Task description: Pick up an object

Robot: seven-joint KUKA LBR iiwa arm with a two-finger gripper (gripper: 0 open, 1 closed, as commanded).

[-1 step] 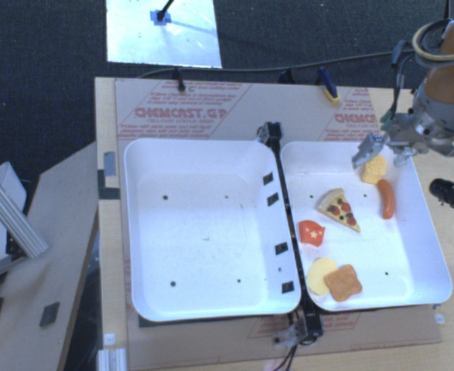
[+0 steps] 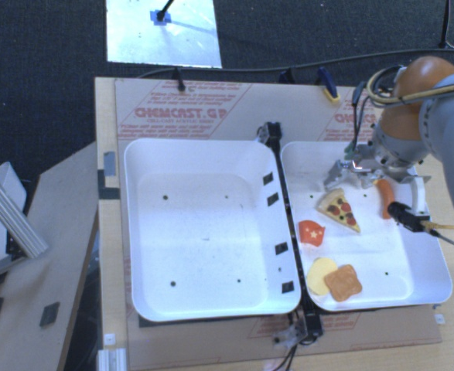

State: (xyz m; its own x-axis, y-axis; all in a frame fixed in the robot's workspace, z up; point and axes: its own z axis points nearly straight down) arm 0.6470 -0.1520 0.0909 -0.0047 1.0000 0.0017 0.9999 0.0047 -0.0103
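White right bin [image 2: 428, 280] holds my targets: pizza slice [image 2: 339, 209], carrot [image 2: 385, 197], red piece [image 2: 312, 233], toast [image 2: 343, 282]. Gripper [image 2: 349, 170] hangs low by pizza's top edge, prob. lining up; can't tell jaw state, nothing visibly gripped.

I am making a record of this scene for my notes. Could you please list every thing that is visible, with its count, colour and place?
bins: 2, white, side by side on the bench
pizza slice: 1, yellow with red dots, middle of the right bin
red piece: 1, red, right bin near the divider
yellow piece: 1, pale yellow, front of the right bin
toast-like piece: 1, orange-brown, overlapping the yellow piece's right side
orange stick: 1, orange, right bin beside the gripper
board: 1, tan with red print, under the bins
arm: 1, grey with orange band, right
gripper: 1, metallic, over the right bin's back
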